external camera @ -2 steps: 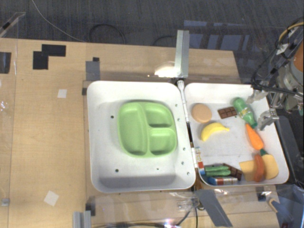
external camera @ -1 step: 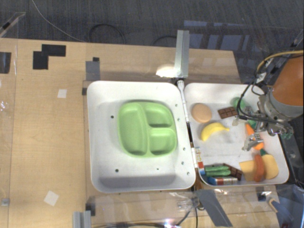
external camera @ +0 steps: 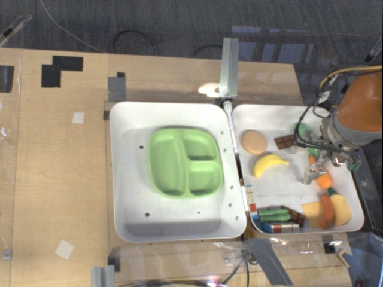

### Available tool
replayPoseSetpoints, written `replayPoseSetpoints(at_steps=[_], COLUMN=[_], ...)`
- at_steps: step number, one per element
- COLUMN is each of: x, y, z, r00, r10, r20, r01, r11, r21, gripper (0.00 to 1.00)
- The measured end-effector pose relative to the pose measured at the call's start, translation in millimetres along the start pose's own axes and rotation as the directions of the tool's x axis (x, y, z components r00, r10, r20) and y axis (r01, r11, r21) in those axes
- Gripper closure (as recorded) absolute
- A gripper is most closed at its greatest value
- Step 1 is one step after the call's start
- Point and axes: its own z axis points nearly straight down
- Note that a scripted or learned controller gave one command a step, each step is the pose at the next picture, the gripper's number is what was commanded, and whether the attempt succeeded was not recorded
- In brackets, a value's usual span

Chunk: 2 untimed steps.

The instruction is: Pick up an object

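Arm (external camera: pixel 359 109) enters from the right and hangs over the right bin (external camera: pixel 272 115), with the gripper (external camera: pixel 315 173) low near that bin's right side. Whether the tool is open or closed cannot be told; nothing is seen held in it. Nearest object is a small orange piece (external camera: pixel 324 182), lying just beside the gripper tip on its lower right, possibly touching it; contact cannot be confirmed. Below that lie a red sausage (external camera: pixel 326 213) across a yellow block (external camera: pixel 340 209), near the bin's lower right corner. Banana (external camera: pixel 269 164) lies to the gripper's left, apart from it, long axis running roughly left to right with a slight tilt. Round tan disc (external camera: pixel 254 141) sits above the banana, and a brown bar (external camera: pixel 285 141) lies between disc and arm. Markers (external camera: pixel 277 215) lie along the bin's lower edge. Left bin (external camera: pixel 128 160) carries a green tray (external camera: pixel 182 161), well apart from the gripper. Judgement: the orange piece is the likely target, requiring only a short descent; its small size makes a miss plausible.
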Motion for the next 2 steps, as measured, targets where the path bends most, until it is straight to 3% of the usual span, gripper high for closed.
replayPoseSetpoints(at_steps=[1,2], x=[-7.0,-12.8], y=[-0.2,0.5], z=[1.0,-14.7], r00=[1.000,1.000], r10=[0.011,0.005], r20=[-0.004,0.013], r01=[-0.011,-0.005], r11=[1.000,1.000], r21=[-0.002,0.003], gripper=[0.00,1.00])
